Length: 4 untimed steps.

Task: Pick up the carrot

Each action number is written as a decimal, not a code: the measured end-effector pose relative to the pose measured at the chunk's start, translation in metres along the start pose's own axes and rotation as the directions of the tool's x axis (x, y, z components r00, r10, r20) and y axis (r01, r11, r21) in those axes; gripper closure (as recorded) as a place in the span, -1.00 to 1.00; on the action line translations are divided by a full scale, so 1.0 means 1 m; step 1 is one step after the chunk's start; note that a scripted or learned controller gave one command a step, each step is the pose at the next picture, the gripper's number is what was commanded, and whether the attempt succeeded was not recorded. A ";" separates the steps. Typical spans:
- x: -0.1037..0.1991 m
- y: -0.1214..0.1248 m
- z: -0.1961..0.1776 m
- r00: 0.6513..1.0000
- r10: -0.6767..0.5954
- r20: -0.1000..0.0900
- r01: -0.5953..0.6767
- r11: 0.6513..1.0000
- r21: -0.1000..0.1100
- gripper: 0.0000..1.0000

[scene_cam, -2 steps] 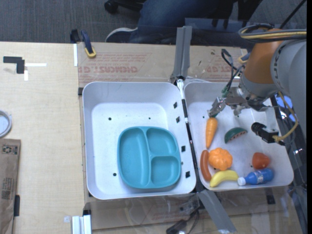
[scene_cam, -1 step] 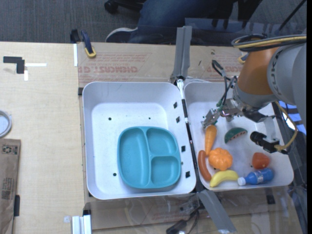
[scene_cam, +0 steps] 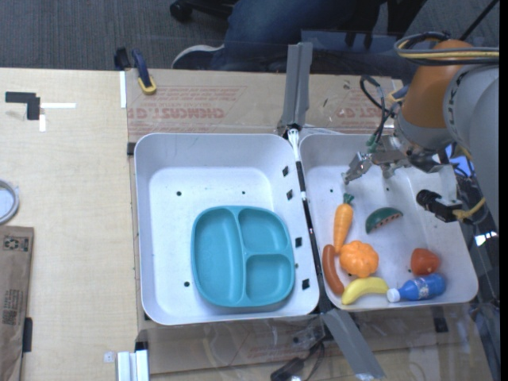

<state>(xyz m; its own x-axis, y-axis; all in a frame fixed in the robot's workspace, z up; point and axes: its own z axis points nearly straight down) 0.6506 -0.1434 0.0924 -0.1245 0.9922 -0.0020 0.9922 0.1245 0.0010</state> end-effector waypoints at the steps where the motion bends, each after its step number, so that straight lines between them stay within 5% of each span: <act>1: 0.058 -0.090 0.001 0.994 0.112 -0.002 -0.112 0.994 0.003 -1.00; 2: -0.032 -0.143 0.001 0.943 0.332 -0.002 -0.332 0.943 0.004 -1.00; 3: 0.041 -0.170 0.001 0.880 0.475 -0.001 -0.475 0.880 0.004 -1.00; 4: 0.058 -0.165 -0.003 0.984 0.178 0.012 -0.178 0.984 -0.011 -1.00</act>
<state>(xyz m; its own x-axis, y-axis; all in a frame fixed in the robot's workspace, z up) 0.4793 -0.1067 0.0949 0.0543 0.9984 -0.0141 0.9985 -0.0541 0.0126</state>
